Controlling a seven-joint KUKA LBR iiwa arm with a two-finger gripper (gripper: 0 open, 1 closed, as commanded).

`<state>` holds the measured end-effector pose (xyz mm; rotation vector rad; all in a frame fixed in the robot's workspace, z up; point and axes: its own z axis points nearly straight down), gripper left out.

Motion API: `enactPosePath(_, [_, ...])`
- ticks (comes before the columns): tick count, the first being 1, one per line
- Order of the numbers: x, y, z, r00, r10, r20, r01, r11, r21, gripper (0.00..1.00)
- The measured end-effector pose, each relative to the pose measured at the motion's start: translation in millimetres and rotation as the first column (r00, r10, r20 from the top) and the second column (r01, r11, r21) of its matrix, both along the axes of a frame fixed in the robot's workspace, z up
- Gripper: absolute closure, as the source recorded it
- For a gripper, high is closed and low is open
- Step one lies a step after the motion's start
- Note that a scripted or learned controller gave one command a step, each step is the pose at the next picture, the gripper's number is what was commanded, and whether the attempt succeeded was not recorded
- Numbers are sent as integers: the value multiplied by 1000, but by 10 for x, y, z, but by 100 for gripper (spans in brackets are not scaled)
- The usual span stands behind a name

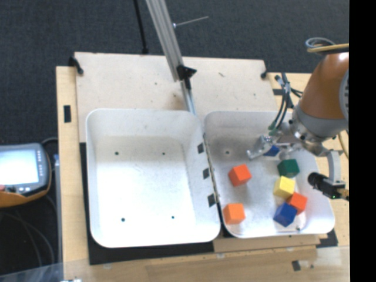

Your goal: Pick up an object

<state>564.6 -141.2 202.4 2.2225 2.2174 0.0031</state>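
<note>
6 cubes: right bin (pixel 247 128)
Gripper (pixel 265 147): grip state unreadable
Nearest: orange cube (pixel 239 174), lower left of gripper, apart

- The arm (pixel 329 93) is bulky and rounded, with a glossy orange-brown shell taking up most of what is seen.
- Below the orange shell, toward the fingers, sits a grey wrist ring (pixel 317 124) with a smooth, paler edge.
- Thin cables (pixel 284 101), dark and green, run down the side of the arm nearest the fingers, past a small black bracket.
- A light grey cable loop (pixel 320 42) curls above the orange shell, farthest from the fingers.
- The fingers (pixel 262 148) are slim bare-metal pieces, silver-grey, with a blue patch just beside them.
- A black fitting (pixel 325 184) with a pale strap hangs beyond the wrist ring.
</note>
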Motion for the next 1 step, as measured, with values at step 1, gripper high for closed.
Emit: enactPosePath(1, [306,-268,1182,1000,6,8,-6,1000,-4,0])
